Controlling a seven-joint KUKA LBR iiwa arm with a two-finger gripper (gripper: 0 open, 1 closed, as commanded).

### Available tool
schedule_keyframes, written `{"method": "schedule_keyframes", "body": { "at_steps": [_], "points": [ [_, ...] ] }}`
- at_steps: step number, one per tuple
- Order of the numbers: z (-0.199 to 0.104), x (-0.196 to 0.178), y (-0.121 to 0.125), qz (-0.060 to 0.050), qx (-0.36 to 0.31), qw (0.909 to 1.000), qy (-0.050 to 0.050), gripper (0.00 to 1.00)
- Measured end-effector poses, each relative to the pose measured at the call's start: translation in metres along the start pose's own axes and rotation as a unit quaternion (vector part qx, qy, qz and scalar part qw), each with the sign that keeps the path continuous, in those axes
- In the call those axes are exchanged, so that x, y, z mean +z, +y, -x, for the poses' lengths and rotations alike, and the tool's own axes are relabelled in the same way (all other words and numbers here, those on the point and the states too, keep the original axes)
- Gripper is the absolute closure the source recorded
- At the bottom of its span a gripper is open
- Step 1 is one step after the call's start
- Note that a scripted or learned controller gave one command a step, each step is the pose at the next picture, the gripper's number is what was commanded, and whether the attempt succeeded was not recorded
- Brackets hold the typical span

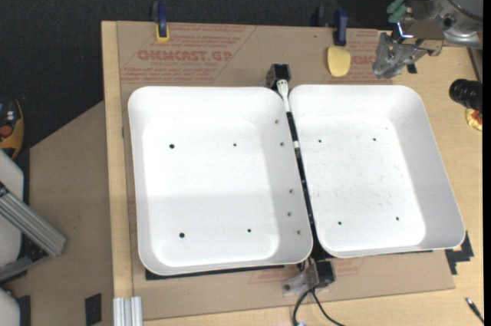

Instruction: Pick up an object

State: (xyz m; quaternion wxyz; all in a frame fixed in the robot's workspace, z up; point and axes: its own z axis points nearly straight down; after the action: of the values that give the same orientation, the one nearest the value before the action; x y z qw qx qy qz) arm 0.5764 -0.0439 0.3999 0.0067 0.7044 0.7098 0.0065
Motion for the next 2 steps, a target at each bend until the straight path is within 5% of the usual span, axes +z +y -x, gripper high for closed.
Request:
{"method": "schedule_keyframes", "body": {
  "at_steps": [1, 2],
  "points": [
    [-0.048, 0.115, 0.034, -0.015, 0.001, 0.9999, 0.001, 1.0],
    [-0.047, 0.084, 0.025, -0.007, 0.003, 1.0, 0.0, 1.0]
  ]
}}
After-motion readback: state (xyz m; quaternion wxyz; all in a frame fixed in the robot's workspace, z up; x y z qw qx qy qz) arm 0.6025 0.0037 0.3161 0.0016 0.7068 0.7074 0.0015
